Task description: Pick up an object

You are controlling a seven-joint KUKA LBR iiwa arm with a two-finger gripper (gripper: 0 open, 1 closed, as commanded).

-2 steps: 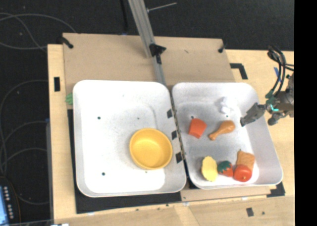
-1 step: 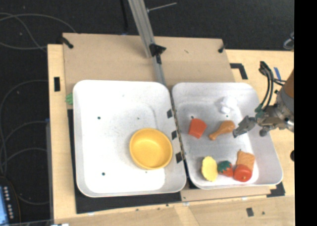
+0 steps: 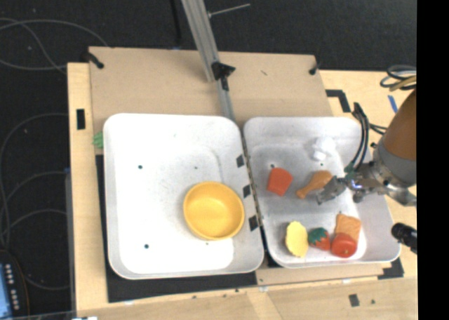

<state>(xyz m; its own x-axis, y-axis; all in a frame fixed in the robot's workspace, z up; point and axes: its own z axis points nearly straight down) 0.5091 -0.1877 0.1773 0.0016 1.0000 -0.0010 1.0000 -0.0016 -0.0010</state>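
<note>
I'm down low in the right bin [image 3: 309,136], gripper [image 3: 330,191] right at the orange carrot-looking piece [image 3: 314,184] since it's closest. Honestly can't tell if I'm open or clamped.

- The table [image 3: 280,73] has a pale tan, cardboard-like top; small black clips sit at its far corners; black tape marks show along its right side
- A grey metal post [image 3: 200,20] rises at a slant from the table's far middle, with a black clamp low on it
- Beyond the table lies dark, near-black floor [image 3: 84,3]; thin cables [image 3: 28,31] loop across it on the left
- Light is even, with soft shadows
</note>
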